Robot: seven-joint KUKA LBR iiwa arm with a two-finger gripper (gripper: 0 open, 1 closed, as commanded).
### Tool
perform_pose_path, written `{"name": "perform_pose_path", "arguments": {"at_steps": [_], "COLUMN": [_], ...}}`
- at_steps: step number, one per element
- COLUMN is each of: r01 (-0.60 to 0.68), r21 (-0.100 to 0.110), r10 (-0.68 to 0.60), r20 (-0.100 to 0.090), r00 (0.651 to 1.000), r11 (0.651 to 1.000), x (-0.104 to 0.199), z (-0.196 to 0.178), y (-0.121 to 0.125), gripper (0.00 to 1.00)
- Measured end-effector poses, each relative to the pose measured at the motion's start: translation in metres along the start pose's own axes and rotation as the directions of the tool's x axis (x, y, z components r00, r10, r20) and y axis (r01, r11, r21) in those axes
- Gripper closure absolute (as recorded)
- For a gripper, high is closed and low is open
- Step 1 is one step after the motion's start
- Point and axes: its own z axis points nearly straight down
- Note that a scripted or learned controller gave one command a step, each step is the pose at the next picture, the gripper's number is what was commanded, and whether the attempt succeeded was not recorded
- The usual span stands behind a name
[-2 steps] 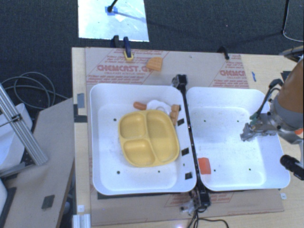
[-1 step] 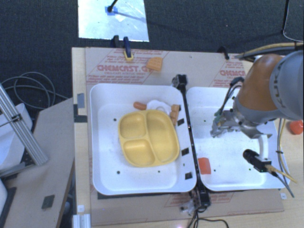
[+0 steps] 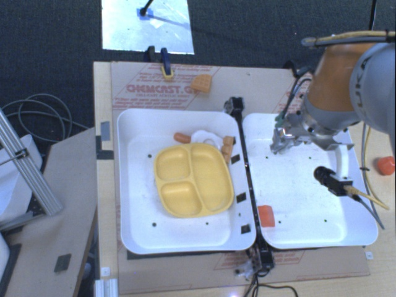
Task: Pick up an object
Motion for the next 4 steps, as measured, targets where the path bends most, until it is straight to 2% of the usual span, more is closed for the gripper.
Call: {"name": "perform_pose_path", "arguments": {"at_steps": [1,2,3,4], "r01": [-0.002,-0.003,-0.004,-0.003], "r21": [0.004,0.004,-0.002,0.006], "r10": [0.002,0.003,0.004,0.003], "r20": [0.0,0.0,0.001,0.001], "r00": [1.0,1.0,1.0,1.0], "r11": [1.0,1.0,1.0,1.0], "x": [0.023,0.025,0.01,0.011], "z": [-0.046,-0.084,-0.192,-0.186], "y": [-0.003,-0.014,-0.05,-0.05], "gripper": [1.0,1.0,1.0,0.0]}}
